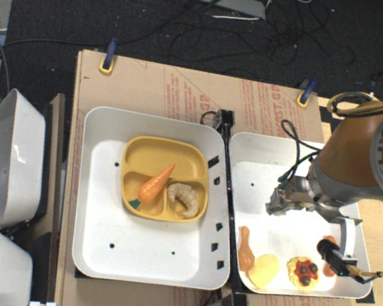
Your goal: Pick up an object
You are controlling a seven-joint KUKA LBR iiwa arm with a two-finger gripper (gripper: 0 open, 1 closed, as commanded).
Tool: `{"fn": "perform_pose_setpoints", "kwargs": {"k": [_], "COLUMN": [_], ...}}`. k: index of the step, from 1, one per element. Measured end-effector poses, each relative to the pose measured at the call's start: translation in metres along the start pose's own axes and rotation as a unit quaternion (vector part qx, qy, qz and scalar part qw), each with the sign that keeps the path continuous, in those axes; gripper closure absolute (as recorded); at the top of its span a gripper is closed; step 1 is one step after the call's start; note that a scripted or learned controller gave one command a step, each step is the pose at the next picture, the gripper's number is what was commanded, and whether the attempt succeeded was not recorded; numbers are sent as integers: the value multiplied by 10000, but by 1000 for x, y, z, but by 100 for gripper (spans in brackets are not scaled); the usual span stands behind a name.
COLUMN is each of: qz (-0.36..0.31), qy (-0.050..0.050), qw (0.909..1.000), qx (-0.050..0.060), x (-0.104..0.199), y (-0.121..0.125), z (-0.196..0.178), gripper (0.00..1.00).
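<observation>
— Where's the hand (282, 202) just now?

— Low over the shallow white bin on the right (263, 153), above bare floor. The bulk of the grey and orange arm (363, 158) covers the bin's far right corner behind it.

— Wide or narrow?

— I can't tell. It's a dark huddle from this angle, and I see nothing held in it.

— What is there to pick up?

— Three things, all nearer the camera than the hand and apart from it. A peach-coloured drumstick-shaped toy (244, 246) lies down and to the hand's left, by the bin wall. Touching it is a pale yellow round piece (266, 268); what it is I can't make out. Down and to the hand's right sits a small yellow disc with red and dark toppings (304, 271).

— And the other bin?

— Well to the hand's left, across the divider, the second white bin (93, 227) holds a yellow divided plastic plate (138, 149). On it are an orange toy carrot (156, 183) and a pale curled piece (184, 199), perhaps a shrimp. Both bins sit on the cardboard-covered table (187, 90).
</observation>
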State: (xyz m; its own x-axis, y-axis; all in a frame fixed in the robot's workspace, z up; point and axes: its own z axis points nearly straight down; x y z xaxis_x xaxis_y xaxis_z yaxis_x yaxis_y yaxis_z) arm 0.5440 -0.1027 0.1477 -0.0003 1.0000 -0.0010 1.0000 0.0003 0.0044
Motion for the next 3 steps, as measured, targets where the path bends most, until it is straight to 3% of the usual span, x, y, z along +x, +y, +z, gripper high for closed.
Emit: {"fn": "perform_pose_setpoints", "kwargs": {"k": [2,3], "qz": [-9,-34], "qy": [-3,7], "qw": [10000,10000], "qx": [-1,15], "x": [-15,28], "y": [7,25], "z": [-101,-92], "gripper": [100,100]}}
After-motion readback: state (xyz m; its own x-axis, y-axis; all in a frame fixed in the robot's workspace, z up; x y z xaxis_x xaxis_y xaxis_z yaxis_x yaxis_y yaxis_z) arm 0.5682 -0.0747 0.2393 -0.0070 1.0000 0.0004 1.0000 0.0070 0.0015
